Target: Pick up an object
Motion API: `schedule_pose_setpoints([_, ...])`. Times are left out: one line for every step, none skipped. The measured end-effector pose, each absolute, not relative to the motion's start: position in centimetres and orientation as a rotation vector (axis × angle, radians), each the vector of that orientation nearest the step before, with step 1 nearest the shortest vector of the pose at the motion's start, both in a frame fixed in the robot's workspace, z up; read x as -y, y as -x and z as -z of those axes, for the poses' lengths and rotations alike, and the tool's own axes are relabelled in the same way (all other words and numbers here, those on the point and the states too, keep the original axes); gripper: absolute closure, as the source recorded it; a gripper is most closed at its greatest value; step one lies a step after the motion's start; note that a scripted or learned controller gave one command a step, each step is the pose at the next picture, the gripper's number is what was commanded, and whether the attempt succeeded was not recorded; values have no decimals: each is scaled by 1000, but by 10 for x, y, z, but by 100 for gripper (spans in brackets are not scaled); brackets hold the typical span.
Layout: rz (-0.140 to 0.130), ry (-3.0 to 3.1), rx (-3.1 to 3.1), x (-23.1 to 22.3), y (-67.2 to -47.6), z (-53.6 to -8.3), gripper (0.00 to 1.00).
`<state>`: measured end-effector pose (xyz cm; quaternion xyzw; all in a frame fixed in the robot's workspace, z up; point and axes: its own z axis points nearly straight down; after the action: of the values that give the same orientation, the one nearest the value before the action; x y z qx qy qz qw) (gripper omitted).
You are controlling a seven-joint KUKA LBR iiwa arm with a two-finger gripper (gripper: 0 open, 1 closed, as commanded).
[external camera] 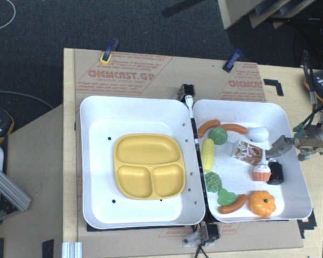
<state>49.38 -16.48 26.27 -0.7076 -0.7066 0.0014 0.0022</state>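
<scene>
Cardboard-topped worktop (153, 71), two white bins. Tool (283, 147) at right bin's (293, 184) right edge, finger spread can't tell, nothing seen held. Cupcake (261, 173) just below-left of it, pumpkin (262, 203) further below. Left bin (95, 149): yellow tray (149, 165).

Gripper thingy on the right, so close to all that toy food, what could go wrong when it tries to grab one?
The gripper hangs at the right bin's edge, over crowded toys. Closing here, it might pinch the cupcake and the black block together, since they touch. It might also shove the printed packet aside and grab nothing. Coming lower, it could bump the bin's rim.
</scene>
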Motion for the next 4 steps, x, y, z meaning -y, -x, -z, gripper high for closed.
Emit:
schedule_pose_setpoints([0,2222,2222,165,-495,-265,0])
schedule_pose_setpoints([-3,2218,2217,164,-503,-210,0])
schedule_pose_setpoints([-4,2218,2216,166,-495,-164,0])
schedule_pose_setpoints([-4,2217,2216,163,-491,-120,0])
